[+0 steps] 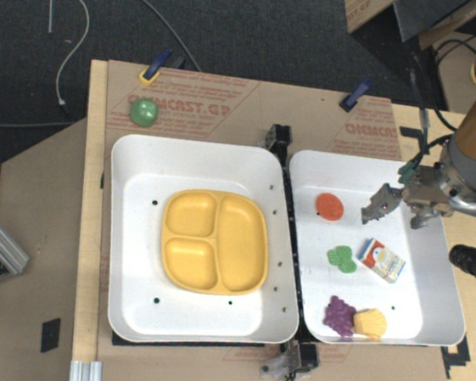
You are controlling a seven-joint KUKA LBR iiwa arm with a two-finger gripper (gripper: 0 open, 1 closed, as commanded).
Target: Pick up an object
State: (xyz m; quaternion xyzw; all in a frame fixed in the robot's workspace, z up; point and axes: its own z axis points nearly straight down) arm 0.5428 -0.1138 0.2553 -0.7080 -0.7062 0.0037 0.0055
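Dark carpet surrounds a cardboard-topped bench bearing two white bins: near the right bin's [441, 285] front edge lie a purple grape bunch [340, 316] and a yellow piece [370, 323], mid-bin a green piece [342, 259] and a small carton [382, 261], toward the back an orange-red round piece [330, 207]. Over that bin's back right part hangs the gripper [396, 208], fingers spread and holding nothing. Judging by this, nothing is picked yet; choosing, descending, closing and lifting remain.

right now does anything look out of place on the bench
Yes: a green ball sits on the bare bench board beyond the left bin's far corner, outside both bins, while the other small items lie in the right bin.
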